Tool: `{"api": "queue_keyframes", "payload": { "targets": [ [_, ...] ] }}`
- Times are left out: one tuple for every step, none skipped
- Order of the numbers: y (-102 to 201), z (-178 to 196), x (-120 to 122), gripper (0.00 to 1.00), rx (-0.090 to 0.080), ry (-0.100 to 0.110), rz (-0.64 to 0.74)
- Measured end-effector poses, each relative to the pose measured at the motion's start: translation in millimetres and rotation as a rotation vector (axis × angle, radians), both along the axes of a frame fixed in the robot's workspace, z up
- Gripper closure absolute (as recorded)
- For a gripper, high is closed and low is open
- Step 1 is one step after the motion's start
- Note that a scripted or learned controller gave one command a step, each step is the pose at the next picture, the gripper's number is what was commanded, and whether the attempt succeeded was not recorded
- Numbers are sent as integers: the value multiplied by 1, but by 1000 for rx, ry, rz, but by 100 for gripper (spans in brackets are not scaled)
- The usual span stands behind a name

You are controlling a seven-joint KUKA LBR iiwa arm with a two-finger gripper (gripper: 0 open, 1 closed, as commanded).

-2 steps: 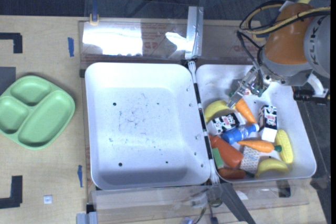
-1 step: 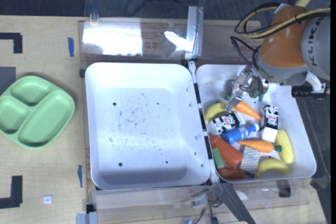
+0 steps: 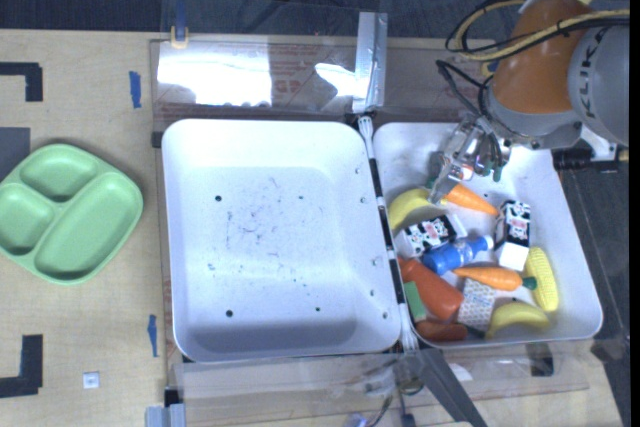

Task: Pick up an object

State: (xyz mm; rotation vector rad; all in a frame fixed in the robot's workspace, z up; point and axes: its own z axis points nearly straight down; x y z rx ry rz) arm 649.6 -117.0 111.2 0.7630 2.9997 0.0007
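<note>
The right bin (image 3: 572,215) holds a heap of toy foods. Among them are an orange carrot (image 3: 470,198), a yellow banana (image 3: 408,208), a black-and-white cow-patterned pack (image 3: 428,233), a blue bottle (image 3: 455,255), a second carrot (image 3: 490,277), a corn cob (image 3: 542,277) and a red-orange piece (image 3: 435,290). My gripper (image 3: 455,167) hangs low over the bin's back part, just above the left end of the first carrot and behind the banana. The arm's orange band (image 3: 535,55) sits above it at the upper right. I see nothing lifted clear of the heap.
The left bin (image 3: 180,165) lies beside the right one, sharing a middle wall. A green divided plate (image 3: 65,212) rests on the bench at far left. A clear plastic sheet (image 3: 265,65) with a metal bracket (image 3: 372,60) stands behind the bins.
</note>
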Motion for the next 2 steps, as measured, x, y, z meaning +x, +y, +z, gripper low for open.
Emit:
{"api": "queue_keyframes", "payload": {
  "targets": [
    [-14, -1, 5, 0, 13, 16, 36],
    [20, -25, -37, 0, 7, 40, 212]
  ]
}}
